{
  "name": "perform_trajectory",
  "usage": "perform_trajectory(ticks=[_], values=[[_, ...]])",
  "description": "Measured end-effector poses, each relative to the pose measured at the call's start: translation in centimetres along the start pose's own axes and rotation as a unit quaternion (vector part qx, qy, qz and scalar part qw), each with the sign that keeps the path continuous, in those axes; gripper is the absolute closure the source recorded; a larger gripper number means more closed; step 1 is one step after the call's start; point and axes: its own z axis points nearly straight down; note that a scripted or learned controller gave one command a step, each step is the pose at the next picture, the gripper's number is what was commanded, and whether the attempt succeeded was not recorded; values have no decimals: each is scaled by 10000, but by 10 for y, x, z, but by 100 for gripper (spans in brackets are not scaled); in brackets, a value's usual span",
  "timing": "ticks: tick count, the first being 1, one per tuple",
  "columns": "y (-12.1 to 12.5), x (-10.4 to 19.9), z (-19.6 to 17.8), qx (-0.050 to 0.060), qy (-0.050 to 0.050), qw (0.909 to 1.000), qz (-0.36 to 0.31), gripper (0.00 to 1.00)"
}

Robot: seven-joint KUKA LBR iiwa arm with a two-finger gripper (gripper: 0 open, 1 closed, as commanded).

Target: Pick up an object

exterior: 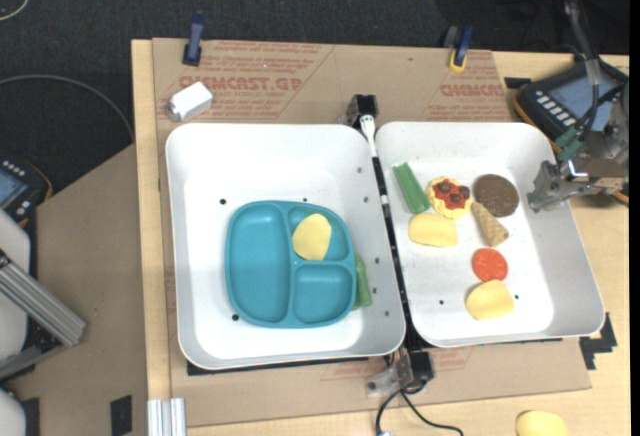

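The right bin (560,254) holds several toy foods: a green stick (409,187), a small pizza piece (449,193), a brown round cookie (495,194), a tan cone (489,223), a yellow lump (433,230), a red tomato slice (489,265) and another yellow piece (489,300). My gripper (551,186) hangs over the bin's right rim, just right of the brown cookie and apart from it. Nothing shows between its fingers.
In the left bin (200,184) lies a teal divided plate (280,269) with a yellow piece (312,237) on it and a green strip (362,282) at its right edge. A white block (190,101) sits on the cardboard at back left. Cables and a dark device (560,104) crowd the right.
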Motion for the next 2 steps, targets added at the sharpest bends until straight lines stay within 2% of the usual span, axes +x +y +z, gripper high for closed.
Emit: perform_trajectory(ticks=[1,2], values=[[1,-53,-28,-50,-21,10000,3,100],[0,-125,-86,-65,-41,10000,11,100]])
